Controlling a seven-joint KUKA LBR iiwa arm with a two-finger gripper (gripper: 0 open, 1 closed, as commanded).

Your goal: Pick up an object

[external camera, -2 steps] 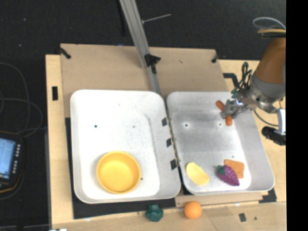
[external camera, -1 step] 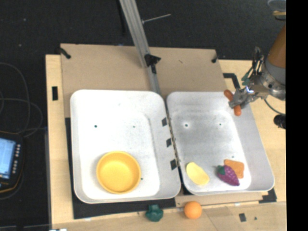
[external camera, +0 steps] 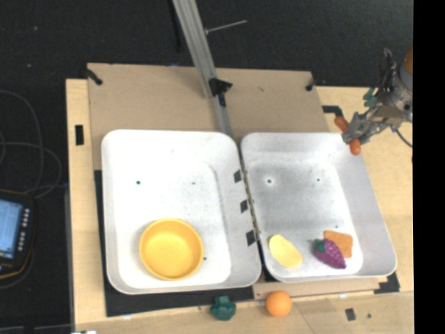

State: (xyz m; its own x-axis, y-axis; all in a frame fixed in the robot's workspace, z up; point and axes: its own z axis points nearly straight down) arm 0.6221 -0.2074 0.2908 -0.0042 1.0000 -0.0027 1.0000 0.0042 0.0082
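My gripper (external camera: 348, 135) hangs at the far right corner of the right bin (external camera: 306, 179), above its rim. Its two orange-tipped fingers (external camera: 341, 122) stand apart, open, with nothing between them. At the near end of that bin lie a pale yellow piece (external camera: 285, 250), a purple bunch of grapes (external camera: 329, 253) and an orange wedge (external camera: 338, 241) touching the grapes. All three are far from the gripper. A yellow bowl (external camera: 171, 248) sits in the near part of the left bin (external camera: 167, 165).
An orange ball (external camera: 278, 303) and a small green object (external camera: 222, 308) lie on the bench in front of the bins. A metal rail (external camera: 198, 40) slants in from the top toward the gap between the bins. A handheld screen (external camera: 10, 232) rests at the left edge.
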